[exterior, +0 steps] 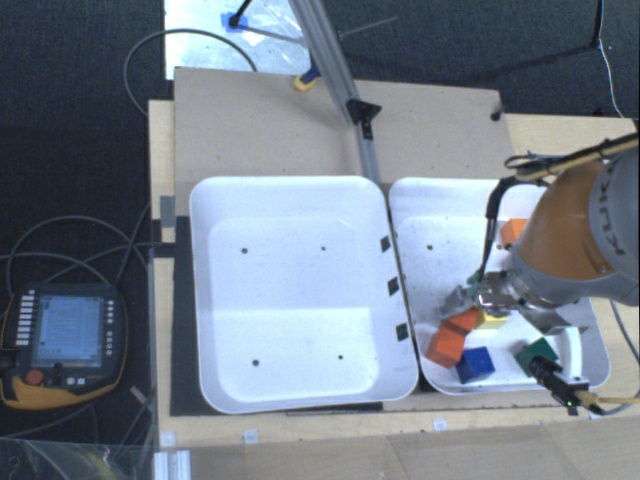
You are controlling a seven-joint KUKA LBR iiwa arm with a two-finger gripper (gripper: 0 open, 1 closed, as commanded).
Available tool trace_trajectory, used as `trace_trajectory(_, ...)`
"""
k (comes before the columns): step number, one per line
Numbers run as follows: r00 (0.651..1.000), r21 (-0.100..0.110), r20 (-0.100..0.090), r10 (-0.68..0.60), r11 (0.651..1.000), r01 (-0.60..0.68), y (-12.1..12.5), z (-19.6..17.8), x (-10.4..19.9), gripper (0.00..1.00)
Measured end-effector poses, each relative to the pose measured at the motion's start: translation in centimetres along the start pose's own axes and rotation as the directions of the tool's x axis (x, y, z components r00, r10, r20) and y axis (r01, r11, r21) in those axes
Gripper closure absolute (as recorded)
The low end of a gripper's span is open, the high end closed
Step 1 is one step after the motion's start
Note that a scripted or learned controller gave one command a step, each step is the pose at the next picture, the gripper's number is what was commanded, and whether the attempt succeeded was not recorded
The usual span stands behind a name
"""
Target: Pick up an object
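Note:
The right bin (440, 218) holds several small objects near its front. My gripper (474, 299) hangs low over that cluster, at the end of the grey arm with the orange band (560, 230). Directly under it lies an orange block (463, 321), with a yellow piece (494, 318) beside it on the right. A second orange block (446, 346) lies a little nearer the front left, and a blue block (476, 364) sits by the front wall. A green object (540, 352) rests at the front right. Another orange piece (513, 231) shows behind the arm.
The left bin (290, 288) stands next to the right one, joined by black clips (393, 286). A metal pole (330, 58) slants across the back of the bench. A teach pendant (65, 343) lies on the floor at the left.

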State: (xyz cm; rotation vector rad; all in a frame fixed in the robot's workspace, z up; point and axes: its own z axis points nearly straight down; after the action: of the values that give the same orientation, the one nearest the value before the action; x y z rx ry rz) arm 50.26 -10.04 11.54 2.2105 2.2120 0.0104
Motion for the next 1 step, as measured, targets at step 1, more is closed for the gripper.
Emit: trace_trajectory(1,1.0,-0.004,0.002,-0.002,1.0,0.002,0.13,-0.97,-0.07,1.0)
